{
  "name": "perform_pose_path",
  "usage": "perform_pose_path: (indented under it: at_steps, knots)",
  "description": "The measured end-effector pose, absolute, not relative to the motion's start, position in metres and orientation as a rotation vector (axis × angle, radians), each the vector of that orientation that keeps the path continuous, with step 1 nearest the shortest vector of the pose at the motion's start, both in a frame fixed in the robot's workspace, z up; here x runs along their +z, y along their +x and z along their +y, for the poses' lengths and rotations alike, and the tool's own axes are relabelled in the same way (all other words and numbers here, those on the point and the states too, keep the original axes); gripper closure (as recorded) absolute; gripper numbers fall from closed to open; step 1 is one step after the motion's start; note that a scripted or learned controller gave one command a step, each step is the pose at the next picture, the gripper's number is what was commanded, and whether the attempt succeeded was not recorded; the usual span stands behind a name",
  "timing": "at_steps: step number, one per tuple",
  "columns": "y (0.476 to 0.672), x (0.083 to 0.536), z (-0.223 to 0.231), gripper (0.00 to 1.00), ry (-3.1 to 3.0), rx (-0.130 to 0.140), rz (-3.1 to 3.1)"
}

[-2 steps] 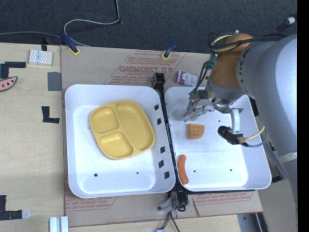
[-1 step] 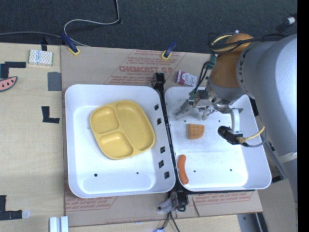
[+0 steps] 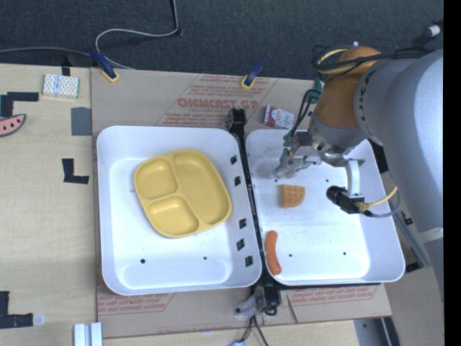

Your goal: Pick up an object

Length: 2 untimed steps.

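The fingers (image 3: 286, 166) are seen low over the right bin (image 3: 374, 254); whether they are apart or together cannot be told.

The gripper (image 3: 288, 168) is largely masked by its own grey wrist and the arm (image 3: 403, 114), and nothing is visible between its tips. A tan waffle piece (image 3: 292, 195) lies just below the fingers, apart from them. An orange sausage (image 3: 273, 252) lies farther below, against the bin's left wall. A yellow divided plate (image 3: 181, 192) sits well to the left of the fingers, in the left bin (image 3: 122, 265). A small packet (image 3: 276, 117) above the fingers is too blurred to identify.
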State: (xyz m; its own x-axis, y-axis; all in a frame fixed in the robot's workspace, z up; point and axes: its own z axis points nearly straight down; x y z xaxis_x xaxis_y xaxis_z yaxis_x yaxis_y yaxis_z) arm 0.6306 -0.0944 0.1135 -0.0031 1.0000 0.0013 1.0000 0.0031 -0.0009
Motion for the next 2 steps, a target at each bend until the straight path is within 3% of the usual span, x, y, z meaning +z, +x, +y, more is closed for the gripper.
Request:
perform_pose_path:
  at_steps: [1, 2]
  knots:
    - [0.6306, 0.1134, -0.0944, 0.00, -2.217, 0.000, -2.224]
    - [0.6306, 0.1226, -0.0932, 1.00, -2.214, -0.001, -2.224]
